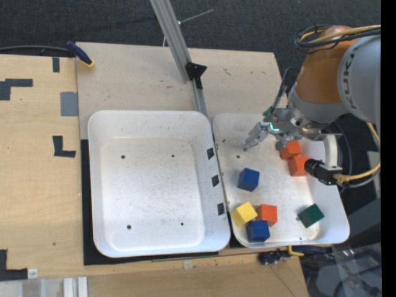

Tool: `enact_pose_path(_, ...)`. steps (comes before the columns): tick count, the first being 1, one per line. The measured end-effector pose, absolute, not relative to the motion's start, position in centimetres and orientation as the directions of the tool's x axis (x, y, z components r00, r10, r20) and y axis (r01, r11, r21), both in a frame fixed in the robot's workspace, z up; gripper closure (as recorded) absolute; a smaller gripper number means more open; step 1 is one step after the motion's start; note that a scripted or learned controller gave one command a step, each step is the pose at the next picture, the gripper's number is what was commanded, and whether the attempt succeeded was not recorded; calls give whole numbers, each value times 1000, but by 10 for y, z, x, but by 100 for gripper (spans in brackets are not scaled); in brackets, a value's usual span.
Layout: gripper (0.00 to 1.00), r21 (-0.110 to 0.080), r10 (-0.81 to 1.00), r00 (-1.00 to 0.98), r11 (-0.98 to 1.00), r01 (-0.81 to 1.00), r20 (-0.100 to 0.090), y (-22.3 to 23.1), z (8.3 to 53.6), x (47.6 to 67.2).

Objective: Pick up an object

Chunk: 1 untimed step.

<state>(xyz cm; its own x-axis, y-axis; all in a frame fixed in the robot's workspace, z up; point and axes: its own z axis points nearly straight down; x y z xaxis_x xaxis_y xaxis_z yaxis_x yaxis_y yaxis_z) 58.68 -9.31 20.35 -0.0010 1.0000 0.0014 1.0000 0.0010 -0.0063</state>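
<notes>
Camera view: the arm point(337, 73) reaches in over the right bin point(230, 125), and the tool point(252, 140) hangs above the bare upper part of that bin, its two fingers point(249, 142) slightly apart with nothing between them. All candidate objects lie in this same bin, which is probably why the tool works here and not over the left bin point(99, 125). Just behind the tool, toward the arm, two orange blocks point(293, 156) sit touching each other, partly under the wrist. Below and slightly ahead of the fingers, the blue cube point(248, 179) stands alone with free space on all sides; it is judged the easiest target, since the fingers can straddle it without fouling a neighbour. Further below, a yellow cube point(244, 213), an orange cube point(268, 213) and a second blue cube point(258, 230) form a tight cluster, offering little finger clearance. The green block point(310, 215) lies apart, near the bin's far rim. No object is lifted yet.
</notes>
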Motion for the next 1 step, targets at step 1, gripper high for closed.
enact_pose_path(1,0,-2,1000,-2,2,1000,1,-93,206,588)
